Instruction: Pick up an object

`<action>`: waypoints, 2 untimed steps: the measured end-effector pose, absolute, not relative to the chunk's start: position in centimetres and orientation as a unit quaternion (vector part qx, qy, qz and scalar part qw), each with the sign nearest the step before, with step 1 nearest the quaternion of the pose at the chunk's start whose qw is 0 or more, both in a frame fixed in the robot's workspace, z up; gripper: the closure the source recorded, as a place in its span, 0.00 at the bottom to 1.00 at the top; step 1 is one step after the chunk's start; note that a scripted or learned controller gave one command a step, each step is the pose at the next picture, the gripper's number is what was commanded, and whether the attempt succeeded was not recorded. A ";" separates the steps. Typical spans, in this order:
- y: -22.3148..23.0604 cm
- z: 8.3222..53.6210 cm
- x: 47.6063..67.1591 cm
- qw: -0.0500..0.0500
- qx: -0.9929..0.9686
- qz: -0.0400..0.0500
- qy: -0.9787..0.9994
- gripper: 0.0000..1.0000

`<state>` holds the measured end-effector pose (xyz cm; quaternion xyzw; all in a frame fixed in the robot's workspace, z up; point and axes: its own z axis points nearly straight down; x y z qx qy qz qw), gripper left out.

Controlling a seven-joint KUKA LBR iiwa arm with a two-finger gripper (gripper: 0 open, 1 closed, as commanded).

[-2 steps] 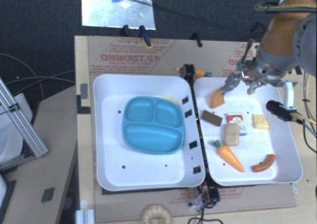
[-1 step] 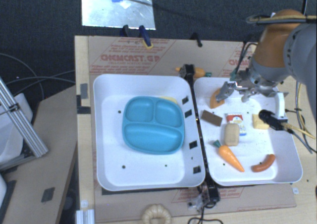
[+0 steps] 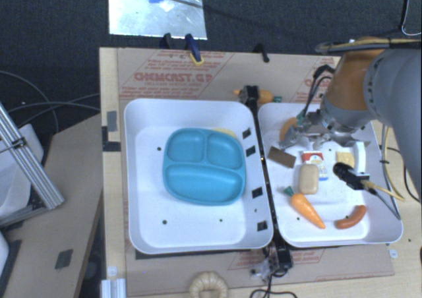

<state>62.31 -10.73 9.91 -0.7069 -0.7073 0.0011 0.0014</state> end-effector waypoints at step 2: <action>-10.7 9.6 62.5 -0.002 -0.707 -0.002 -0.707 1.00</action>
